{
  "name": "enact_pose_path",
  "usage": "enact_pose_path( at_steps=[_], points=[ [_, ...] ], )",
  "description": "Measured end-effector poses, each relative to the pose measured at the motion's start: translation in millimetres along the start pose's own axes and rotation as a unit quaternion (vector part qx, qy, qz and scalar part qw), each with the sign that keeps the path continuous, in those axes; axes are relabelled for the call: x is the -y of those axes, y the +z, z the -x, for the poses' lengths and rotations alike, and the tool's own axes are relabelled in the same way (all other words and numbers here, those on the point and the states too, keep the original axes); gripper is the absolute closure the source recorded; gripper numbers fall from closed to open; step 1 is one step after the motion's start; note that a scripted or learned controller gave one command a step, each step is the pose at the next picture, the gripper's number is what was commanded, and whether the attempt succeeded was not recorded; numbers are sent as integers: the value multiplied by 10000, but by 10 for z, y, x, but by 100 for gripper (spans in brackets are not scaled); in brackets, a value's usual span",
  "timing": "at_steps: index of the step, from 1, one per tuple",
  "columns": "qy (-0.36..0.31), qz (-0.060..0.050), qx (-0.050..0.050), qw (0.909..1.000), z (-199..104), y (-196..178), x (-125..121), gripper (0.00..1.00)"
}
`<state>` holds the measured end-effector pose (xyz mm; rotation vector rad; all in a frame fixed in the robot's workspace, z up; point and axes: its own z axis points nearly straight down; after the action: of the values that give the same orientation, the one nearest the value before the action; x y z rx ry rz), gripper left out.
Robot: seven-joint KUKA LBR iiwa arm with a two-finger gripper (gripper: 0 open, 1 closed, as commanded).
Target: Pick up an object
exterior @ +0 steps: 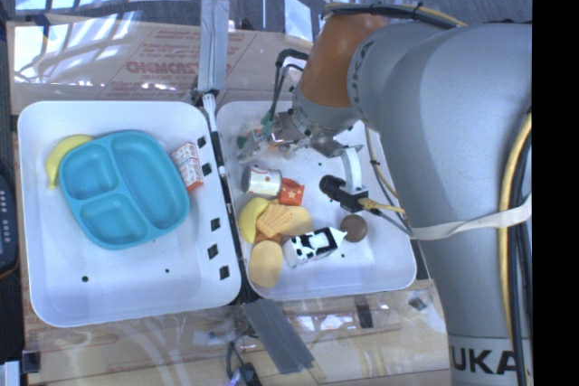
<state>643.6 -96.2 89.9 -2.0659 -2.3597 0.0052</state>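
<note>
Fingers (271, 133) low over right bin (391, 259), glossy white plastic

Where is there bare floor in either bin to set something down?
Left bin: bare along the front, below the blue divided plate. Right bin: crowded at its front-left around the cow toy; a small bare patch lies at the front-right corner, beside the brown ball.

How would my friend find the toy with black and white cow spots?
Look in the right white bin, near its front edge. The cow-spotted toy lies there between a yellowish, potato-like lump and a brown ball. Nothing else in that pile has black-and-white patches.
</note>
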Motion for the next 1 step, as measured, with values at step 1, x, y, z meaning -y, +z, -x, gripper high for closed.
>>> enact_pose_path(
  at_steps=[1],
  points=[
    [183, 8, 7, 9998, -6, -11, 702, 0]
  ],
)
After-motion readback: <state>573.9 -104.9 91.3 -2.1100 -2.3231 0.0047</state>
